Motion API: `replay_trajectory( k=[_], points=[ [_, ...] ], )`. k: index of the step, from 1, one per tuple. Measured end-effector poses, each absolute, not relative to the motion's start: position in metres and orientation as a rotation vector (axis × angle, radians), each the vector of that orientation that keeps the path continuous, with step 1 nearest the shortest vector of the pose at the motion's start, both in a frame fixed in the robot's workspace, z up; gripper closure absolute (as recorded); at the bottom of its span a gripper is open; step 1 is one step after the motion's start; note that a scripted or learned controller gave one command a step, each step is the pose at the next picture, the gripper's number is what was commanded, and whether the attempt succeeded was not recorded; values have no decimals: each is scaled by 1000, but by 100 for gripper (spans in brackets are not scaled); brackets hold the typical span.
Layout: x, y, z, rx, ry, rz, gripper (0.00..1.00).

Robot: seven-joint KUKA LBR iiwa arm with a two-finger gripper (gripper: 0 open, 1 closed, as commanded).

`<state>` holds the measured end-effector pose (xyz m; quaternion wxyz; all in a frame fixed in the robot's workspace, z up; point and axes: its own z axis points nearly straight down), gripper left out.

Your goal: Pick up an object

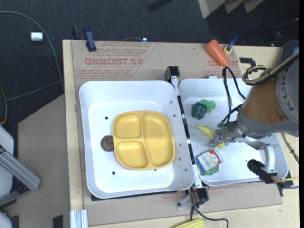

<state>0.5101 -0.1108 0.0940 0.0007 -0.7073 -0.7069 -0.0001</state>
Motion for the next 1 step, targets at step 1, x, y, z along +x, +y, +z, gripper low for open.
replay_trajectory(
  k=[1],
  points=[
    [552, -32, 185, -2219, -2223, -2, 100]
  ],
)
